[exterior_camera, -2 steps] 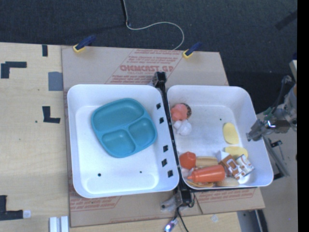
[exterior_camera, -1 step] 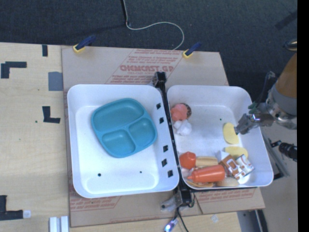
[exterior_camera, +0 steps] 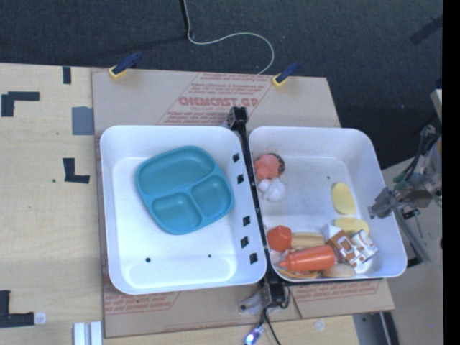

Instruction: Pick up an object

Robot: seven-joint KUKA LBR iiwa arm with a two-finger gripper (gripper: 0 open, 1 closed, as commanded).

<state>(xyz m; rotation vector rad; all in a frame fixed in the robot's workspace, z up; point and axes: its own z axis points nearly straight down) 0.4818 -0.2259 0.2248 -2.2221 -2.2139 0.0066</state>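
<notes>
At centre left of the frame the left bin [exterior_camera: 115,214] holds a blue tray [exterior_camera: 185,190] with three compartments, lying flat and tilted a little. It is well apart from everything else and farthest from the arm.

Across the black divider, the right bin [exterior_camera: 316,139] carries the small things. Near its upper left corner sits a pink piece [exterior_camera: 267,167] with two white lumps [exterior_camera: 272,188] just below it, touching or nearly so. Lower down, a red piece [exterior_camera: 279,237] lies beside a carrot [exterior_camera: 307,259], whose long axis runs roughly left to right along the bin's lower wall, with what looks like a bun beneath it. Just right of the carrot's thick end is an orange-and-white packet [exterior_camera: 353,249]. Above it are two yellow pieces: one [exterior_camera: 343,198] standing up-down in the frame, the other [exterior_camera: 351,225] lying more across it.

At the right edge, just outside the bin's right wall, is the gripper [exterior_camera: 387,204]; whether it is parted or closed cannot be told, and nothing is seen held. The yellow pieces and the packet lie nearest, to its left and slightly below, so I judge a short reach leftward over the wall would reach them first.
</notes>
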